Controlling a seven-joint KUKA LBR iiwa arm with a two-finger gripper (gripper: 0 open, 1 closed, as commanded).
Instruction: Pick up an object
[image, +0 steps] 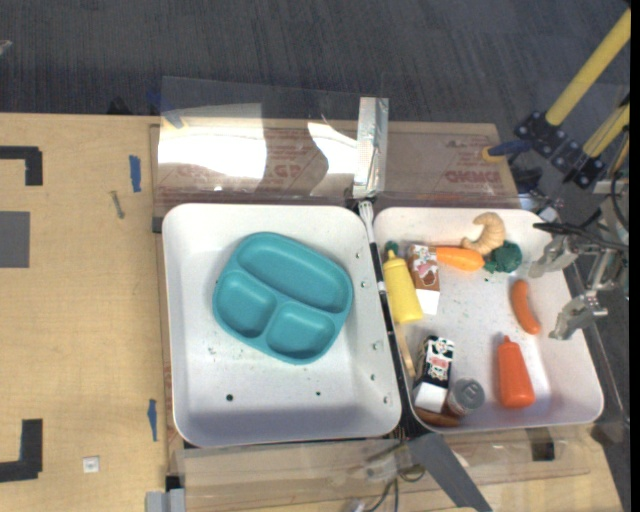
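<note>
bins (190, 400): 2 | teal tray (283, 296): 1 | orange bottle (514, 373): 1

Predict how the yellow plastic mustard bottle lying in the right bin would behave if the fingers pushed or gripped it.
The yellow plastic mustard bottle lies on its side, and its rounded body suggests it would probably roll if nudged sideways. It looks like a smooth toy, so likely light and somewhat slippery. It rests beside the right white bin's left wall, which may crowd a grip.

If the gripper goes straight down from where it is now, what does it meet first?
Probably the right bin's rim or bare floor beside the orange sausage; the gripper hangs over that edge, though depth is unclear.
</note>
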